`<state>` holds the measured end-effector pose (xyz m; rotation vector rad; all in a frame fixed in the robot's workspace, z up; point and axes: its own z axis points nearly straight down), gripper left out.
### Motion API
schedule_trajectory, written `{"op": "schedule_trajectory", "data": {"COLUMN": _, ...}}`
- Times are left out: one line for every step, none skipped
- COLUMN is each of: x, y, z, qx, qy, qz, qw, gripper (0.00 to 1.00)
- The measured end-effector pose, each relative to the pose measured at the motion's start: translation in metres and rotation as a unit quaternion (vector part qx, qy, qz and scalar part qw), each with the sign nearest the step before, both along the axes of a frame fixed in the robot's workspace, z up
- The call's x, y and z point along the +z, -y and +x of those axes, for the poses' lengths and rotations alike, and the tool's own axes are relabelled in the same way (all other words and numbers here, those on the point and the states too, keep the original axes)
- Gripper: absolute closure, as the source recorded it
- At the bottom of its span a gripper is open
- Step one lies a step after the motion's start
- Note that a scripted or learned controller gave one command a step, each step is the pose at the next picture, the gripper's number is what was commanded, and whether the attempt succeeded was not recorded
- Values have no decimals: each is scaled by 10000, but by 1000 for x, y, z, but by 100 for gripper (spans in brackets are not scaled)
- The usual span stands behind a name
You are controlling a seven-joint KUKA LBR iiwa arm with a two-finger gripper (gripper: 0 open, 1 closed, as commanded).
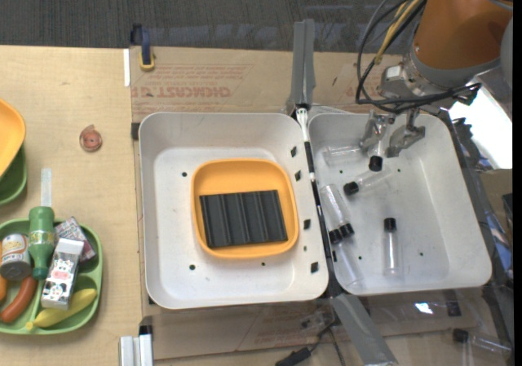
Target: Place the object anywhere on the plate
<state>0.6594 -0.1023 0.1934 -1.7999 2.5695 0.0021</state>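
**Hand over the vials, plate waiting in the other bin**

The likely objects are the clear vials with black caps lying loose in the right bin (457,218): one vial (364,183) slanted just below the hand, another (392,244) lying lengthwise lower down, and a third (335,213) along the bin's left wall. None is lifted; all rest flat on the bin floor.

The hand (390,138) hangs at the upper middle of the right bin, fingers pointing down, close above the cap of the nearest vial. Whether the fingers are spread or closed I cannot tell, and nothing shows between them.

The plate (245,208), orange with a dark ribbed insert, sits in the centre of the left bin (163,218), well apart from the vials, so a carry over the divider is needed. The pick, by my judgement, is not yet done.

Further left on the tabletop (73,95), a green tray (90,295) holds toy food, away from the work.
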Motion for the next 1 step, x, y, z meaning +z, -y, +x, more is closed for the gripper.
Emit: {"op": "schedule_trajectory", "data": {"x": -1, "y": -15, "z": 0, "qx": 834, "qy": 4, "qz": -2, "qw": 9965, "gripper": 100}}
